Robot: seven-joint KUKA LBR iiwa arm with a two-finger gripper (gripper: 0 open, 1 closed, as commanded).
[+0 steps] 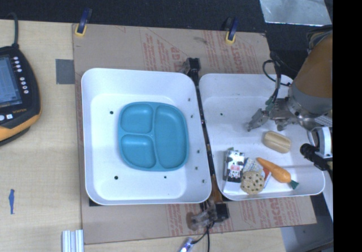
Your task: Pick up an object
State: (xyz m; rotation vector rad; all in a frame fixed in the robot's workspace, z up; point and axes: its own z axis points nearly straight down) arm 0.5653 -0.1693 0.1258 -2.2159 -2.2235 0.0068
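This looks like a robot lab. A wooden bench (39, 188) has brown cardboard (141, 47) held down with small clamps (83, 21). Two white bins (96, 132) sit on it side by side. A control pad with a screen and buttons (14, 89) lies near them, beside a grey robot arm (314, 84).

The plate (153, 135) is light blue in the white left bin (96, 183). In the white right bin (226, 92): an orange carrot (275, 171) with a green tip, a tan loaf (276, 141), a speckled beige cookie (252, 182), a black-and-white patched carton (234, 165). The arm (317, 75) is grey and orange.
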